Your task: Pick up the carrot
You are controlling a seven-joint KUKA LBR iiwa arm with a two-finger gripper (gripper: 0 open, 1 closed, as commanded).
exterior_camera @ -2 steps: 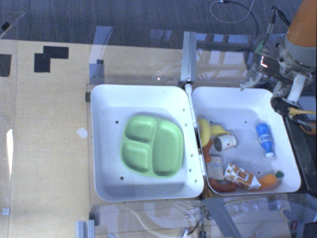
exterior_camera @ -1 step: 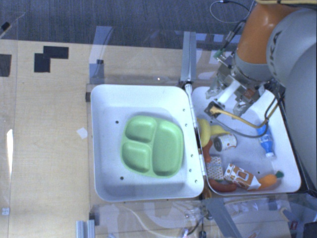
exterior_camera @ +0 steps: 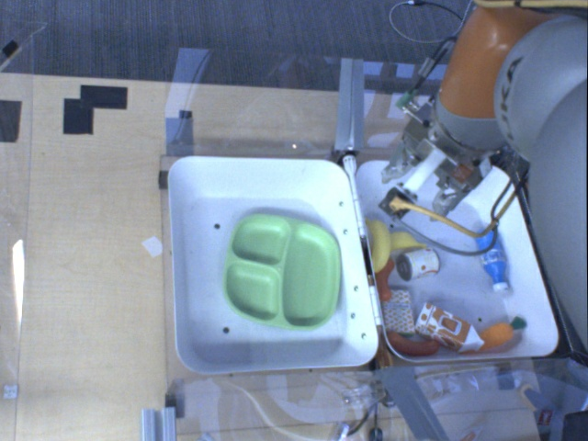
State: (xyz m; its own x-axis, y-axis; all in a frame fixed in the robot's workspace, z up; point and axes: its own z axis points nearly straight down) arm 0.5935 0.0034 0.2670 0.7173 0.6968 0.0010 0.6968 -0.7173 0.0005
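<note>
Now, largest first:
Bench (exterior_camera: 83, 246): two white bins side by side.
Left bin (exterior_camera: 197, 338): holds a green divided tray (exterior_camera: 283, 269).
Right bin (exterior_camera: 542, 324): crowded.
My claw (exterior_camera: 430, 180): over the bin's far end; grip state, I cannot tell.
Carrot (exterior_camera: 499, 334): near corner, well apart from my claw, just beside a small carton (exterior_camera: 447, 327).
Risk: I may grab the carton instead.
Clutter: can (exterior_camera: 418, 263), banana (exterior_camera: 390, 242), blue bottle (exterior_camera: 495, 266) lie between.
</note>
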